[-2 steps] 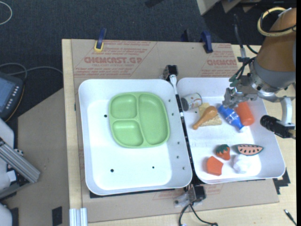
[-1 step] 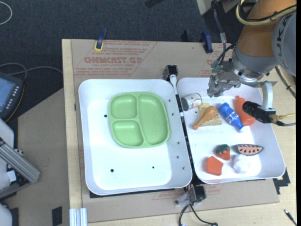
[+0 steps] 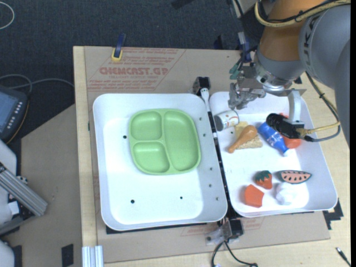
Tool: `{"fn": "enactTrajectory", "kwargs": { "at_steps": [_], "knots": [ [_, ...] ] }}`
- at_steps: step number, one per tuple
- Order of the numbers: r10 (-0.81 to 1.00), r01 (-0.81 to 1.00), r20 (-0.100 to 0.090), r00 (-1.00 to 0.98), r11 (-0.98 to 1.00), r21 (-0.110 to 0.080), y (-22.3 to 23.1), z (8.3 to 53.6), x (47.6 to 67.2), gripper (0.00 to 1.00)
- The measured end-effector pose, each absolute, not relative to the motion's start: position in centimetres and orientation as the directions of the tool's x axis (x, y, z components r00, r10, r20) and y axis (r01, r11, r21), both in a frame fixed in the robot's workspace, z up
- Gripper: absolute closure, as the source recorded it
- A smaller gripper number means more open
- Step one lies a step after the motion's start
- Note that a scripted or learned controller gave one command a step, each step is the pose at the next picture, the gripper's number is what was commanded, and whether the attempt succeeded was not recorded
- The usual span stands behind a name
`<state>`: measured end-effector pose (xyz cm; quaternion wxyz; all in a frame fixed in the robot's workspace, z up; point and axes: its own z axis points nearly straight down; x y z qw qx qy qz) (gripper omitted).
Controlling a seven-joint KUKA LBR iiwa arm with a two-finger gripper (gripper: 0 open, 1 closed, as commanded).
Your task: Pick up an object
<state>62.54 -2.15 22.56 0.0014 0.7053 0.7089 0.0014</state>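
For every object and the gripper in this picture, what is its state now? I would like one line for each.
gripper: low over the right bin's far left corner, holding nothing visible
green tray: flat in the left bin, compartments bare
small white can: on its side
blue can: on its side
orange cone: lying flat
watermelon slice: lying flat
strawberry: resting in the bin
orange block: resting in the bin

Green tray (image 3: 165, 141) in white bin (image 3: 111, 166); blue can (image 3: 273, 136), orange block (image 3: 253, 196), red-green strawberry (image 3: 263, 178).
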Motion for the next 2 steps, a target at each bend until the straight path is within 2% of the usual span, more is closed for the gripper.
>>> {"fn": "enactTrajectory", "kwargs": {
  "at_steps": [1, 2],
  "knots": [
    [1.000, 1.000, 0.001, -0.006, 0.006, 0.005, 3.2, 21.8, 65.4, 1.00],
    [1.000, 1.000, 0.000, -0.003, 0.003, 0.005, 5.1, 23.3, 66.7, 1.00]
  ]
}}
